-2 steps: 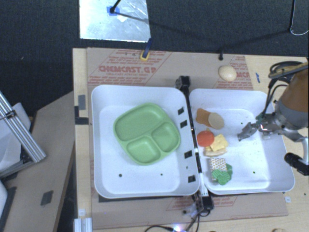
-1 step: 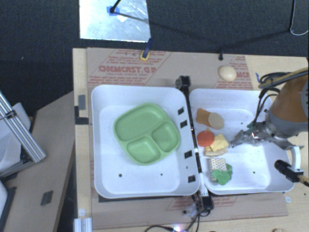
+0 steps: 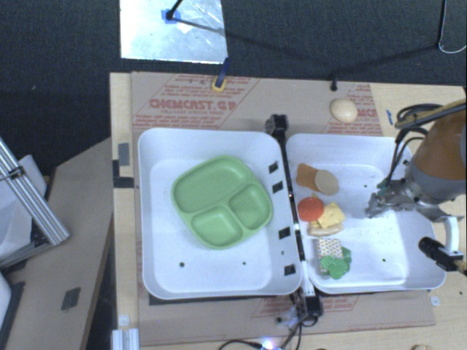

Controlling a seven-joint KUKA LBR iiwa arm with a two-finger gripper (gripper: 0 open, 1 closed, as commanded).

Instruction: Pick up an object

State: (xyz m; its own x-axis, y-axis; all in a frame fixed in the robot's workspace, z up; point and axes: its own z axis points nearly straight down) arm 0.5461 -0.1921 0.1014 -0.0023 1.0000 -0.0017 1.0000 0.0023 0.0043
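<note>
The right bin (image 3: 379,268) holds several toy foods along its left side: a brown and tan flat piece (image 3: 317,179), a red-orange round piece (image 3: 311,208), a yellow chunk (image 3: 333,216) on a pale slice, and a green leafy piece (image 3: 336,264) under a checkered wafer (image 3: 329,248). My gripper (image 3: 378,204) hangs over the right part of this bin, to the right of the foods and apart from them. The wrist hides its fingertips from above.
The left bin (image 3: 160,268) carries a green divided plate (image 3: 221,201). A beige egg-shaped object (image 3: 344,109) lies on the cardboard behind the right bin. A black divider with clips (image 3: 284,195) runs between the bins. Cables trail at the right.
</note>
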